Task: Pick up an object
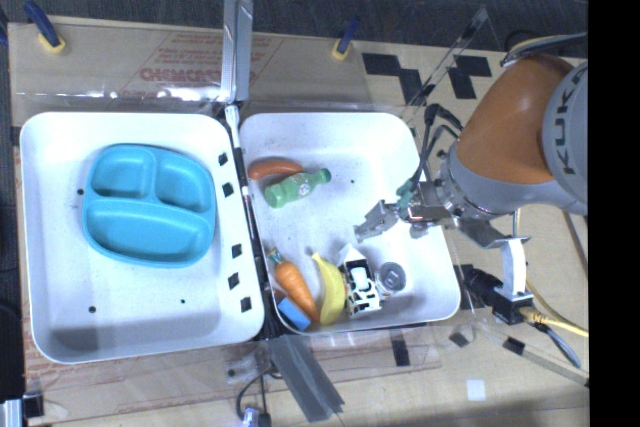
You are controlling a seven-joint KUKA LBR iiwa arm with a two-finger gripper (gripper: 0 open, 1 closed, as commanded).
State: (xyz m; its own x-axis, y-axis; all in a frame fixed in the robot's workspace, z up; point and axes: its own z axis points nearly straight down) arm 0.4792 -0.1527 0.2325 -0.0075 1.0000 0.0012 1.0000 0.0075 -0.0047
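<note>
Two shallow white bins sit side by side on the bench. The left bin (60,215) holds a blue divided plate (150,205), lying flat in its upper middle part.

The right bin (330,130) holds the loose objects. Near its upper left, a reddish-orange sausage-like piece (272,168) lies just above a green bottle (295,186), which rests on its side with its cap toward the right. Along the lower left edge a carrot (292,281) lies at a slant, with a small blue block (293,314) just below it. A banana (330,287) lies just right of the carrot, and a black-and-white patterned object (361,287) touches the banana's right side. A small round grey item (391,277) sits just right of that.

The arm enters from the right of the frame, its orange band at the upper right. The gripper (372,220) hangs over the middle right of the right bin, above the banana and the patterned object, with nothing visible between its fingers. Whether the fingers are spread or closed cannot be told from this slant.
</note>
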